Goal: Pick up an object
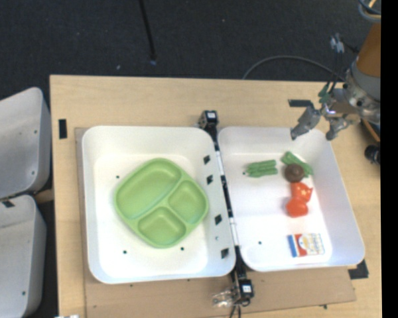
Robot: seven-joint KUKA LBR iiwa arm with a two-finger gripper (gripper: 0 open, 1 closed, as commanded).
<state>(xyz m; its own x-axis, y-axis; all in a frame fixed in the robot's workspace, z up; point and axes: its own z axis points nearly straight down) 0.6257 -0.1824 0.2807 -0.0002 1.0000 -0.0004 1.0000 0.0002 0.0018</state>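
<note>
Gripper [316, 124] above the right bin's [341, 244] far rim, jaws spread apart and holding nothing. Below them: a ribbed green bean bundle [261, 169], long axis left–right; a round brown piece [293, 172], possibly on a green leaf; glossy red pepper [298, 199]; flat printed card [306, 244].

A divided plate [161, 203] lies in the left bin [93, 177]; food items [293, 172] in the right bin [341, 237].

Soft, even overhead light, slightly blurred overall, faint shadows, no glare.
</note>
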